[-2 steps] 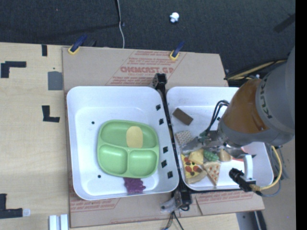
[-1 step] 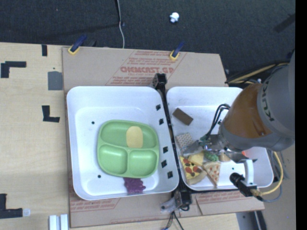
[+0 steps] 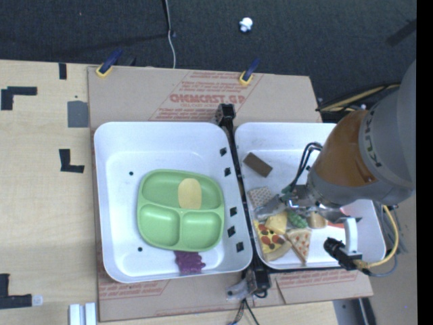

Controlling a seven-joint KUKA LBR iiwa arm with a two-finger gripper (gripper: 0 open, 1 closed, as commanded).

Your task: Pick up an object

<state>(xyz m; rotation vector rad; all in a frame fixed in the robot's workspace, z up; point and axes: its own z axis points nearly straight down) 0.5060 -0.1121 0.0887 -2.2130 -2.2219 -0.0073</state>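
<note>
The gripper hangs low over the right bin; whether it grips anything I cannot tell. The food pile lies just beneath, toward the bin's front edge, beside the divider.
</note>
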